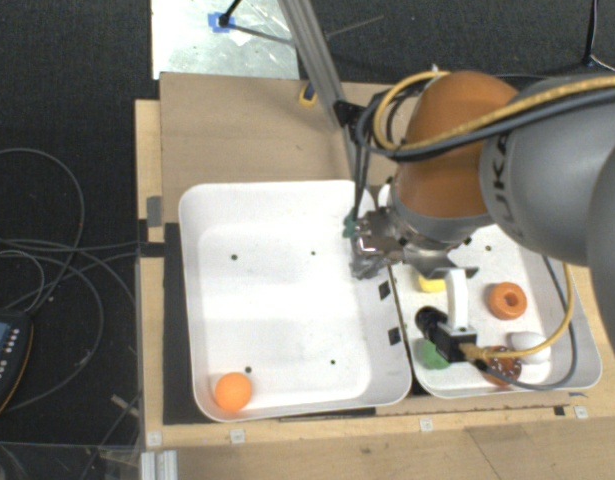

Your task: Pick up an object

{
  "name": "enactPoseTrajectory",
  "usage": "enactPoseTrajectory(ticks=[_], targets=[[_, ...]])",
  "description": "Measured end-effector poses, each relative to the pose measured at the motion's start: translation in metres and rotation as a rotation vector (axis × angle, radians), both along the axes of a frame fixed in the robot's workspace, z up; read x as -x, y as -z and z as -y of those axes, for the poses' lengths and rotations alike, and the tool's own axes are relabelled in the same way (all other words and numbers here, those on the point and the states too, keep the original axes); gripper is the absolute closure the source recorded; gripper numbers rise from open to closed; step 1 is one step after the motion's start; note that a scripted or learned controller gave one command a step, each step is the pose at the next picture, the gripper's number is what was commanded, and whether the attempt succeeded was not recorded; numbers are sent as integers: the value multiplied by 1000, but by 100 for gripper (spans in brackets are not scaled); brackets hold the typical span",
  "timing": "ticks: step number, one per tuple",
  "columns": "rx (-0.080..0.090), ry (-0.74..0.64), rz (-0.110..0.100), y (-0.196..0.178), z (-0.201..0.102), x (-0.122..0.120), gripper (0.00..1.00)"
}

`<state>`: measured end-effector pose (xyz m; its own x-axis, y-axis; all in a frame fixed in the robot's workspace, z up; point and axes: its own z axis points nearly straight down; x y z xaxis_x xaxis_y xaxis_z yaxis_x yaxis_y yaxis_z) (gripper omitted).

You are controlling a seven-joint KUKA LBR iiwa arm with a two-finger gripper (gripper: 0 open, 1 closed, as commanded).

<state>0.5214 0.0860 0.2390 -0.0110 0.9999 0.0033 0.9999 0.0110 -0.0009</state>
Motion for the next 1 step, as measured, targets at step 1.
enactPoseTrajectory(ticks=[1], targets=[[2, 9, 2, 0, 4, -1, 0]])
